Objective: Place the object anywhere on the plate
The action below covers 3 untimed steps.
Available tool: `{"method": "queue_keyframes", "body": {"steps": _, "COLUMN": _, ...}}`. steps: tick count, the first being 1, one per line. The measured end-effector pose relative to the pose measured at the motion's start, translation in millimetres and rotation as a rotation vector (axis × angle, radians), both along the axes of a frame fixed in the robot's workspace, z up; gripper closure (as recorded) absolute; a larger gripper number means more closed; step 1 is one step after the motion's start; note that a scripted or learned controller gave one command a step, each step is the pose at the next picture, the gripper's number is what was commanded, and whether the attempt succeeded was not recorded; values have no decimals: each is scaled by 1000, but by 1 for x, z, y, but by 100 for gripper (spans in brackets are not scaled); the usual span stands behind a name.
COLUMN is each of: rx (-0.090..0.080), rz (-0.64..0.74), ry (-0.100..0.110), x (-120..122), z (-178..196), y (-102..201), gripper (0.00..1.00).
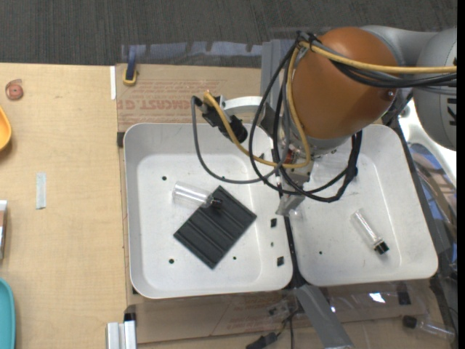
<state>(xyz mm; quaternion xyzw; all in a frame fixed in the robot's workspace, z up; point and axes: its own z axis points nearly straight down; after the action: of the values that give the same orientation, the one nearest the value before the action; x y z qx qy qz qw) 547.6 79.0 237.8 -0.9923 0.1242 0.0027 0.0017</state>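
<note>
A black ribbed plate (pixel 215 226) lies turned like a diamond in the left bin (pixel 145 267). A clear tube with a black cap (pixel 195 195) lies at the plate's upper corner, its cap end touching the plate's edge. A second clear tube with a black cap (pixel 369 231) lies in the right bin (pixel 407 267). My gripper (pixel 289 203) hangs below the orange wrist band (pixel 338 82), over the divider between the two bins. It is to the right of the plate and apart from both tubes. Nothing shows in its grasp.
Yellow and black cables (pixel 225 126) loop from the wrist over the back of the left bin. Small black bits (pixel 274 222) lie near the divider. A wooden table (pixel 58 195) with an orange item (pixel 3 131) and a teal item (pixel 4 318) lies to the left.
</note>
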Motion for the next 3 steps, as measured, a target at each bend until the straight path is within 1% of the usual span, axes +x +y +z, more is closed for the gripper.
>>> {"method": "queue_keyframes", "body": {"steps": 1, "rx": 1, "rz": 9, "ry": -1, "x": 68, "z": 44, "y": 17, "gripper": 0}}
{"method": "queue_keyframes", "body": {"steps": 2, "rx": 0, "rz": 22, "ry": 0, "x": 107, "z": 20, "y": 76, "gripper": 0}}
{"method": "queue_keyframes", "body": {"steps": 3, "rx": -1, "rz": -447, "ry": -1, "x": 111, "z": -64, "y": 141, "gripper": 0}}
